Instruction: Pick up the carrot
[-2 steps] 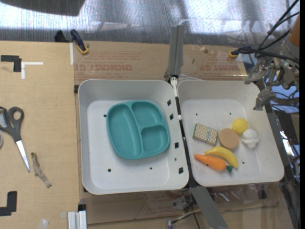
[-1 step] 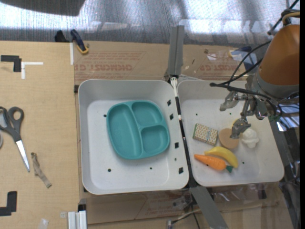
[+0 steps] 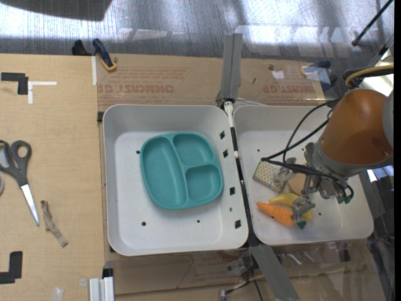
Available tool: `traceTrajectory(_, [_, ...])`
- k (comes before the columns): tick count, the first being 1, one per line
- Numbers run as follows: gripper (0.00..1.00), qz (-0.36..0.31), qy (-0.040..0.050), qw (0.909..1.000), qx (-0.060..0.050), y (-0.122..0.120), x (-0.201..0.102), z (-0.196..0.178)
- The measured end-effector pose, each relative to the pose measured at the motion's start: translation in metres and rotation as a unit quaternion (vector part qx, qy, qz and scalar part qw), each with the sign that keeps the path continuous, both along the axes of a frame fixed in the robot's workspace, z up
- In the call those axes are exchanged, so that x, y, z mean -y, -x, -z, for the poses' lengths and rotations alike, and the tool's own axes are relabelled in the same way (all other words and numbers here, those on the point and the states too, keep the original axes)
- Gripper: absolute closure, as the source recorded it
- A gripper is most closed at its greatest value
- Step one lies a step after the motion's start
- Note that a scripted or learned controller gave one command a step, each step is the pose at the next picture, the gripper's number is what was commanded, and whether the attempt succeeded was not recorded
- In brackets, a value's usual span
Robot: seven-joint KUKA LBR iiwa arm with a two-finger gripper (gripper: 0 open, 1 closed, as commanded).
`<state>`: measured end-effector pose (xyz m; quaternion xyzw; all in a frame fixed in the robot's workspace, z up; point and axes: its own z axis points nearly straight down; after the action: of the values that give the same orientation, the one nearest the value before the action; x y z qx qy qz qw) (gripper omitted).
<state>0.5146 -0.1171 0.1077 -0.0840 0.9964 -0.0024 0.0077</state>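
Cardboard covers our counter [image 3: 56, 168] beneath two bins. We cannot tell the tool's [image 3: 305, 207] grip state; it hangs at the carrot's [image 3: 276, 212] leafy end in the right bin [image 3: 351, 227], apparently lining up a grasp.

Probably a lab bench — cardboard [image 3: 156, 83], taped marks [image 3: 15, 83], scissors [image 3: 19, 168] — white bins [image 3: 119, 168].

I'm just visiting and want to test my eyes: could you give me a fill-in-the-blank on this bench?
1. The carrot lies in the ____ bin.
2. The divided plate is coloured ____.
3. The scissors lie on the bench to the ____ of both bins.

Missing words: right; teal; left
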Motion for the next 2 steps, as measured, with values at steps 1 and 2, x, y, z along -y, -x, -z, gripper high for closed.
traceTrajectory(1, [0.0, 0.012, -0.0018, 0.9999, -0.005, 0.017, -0.025, 0.015])
traceTrajectory(2, [0.0, 0.016, -0.0016, 0.9999, -0.006, 0.028, -0.019, 0.015])
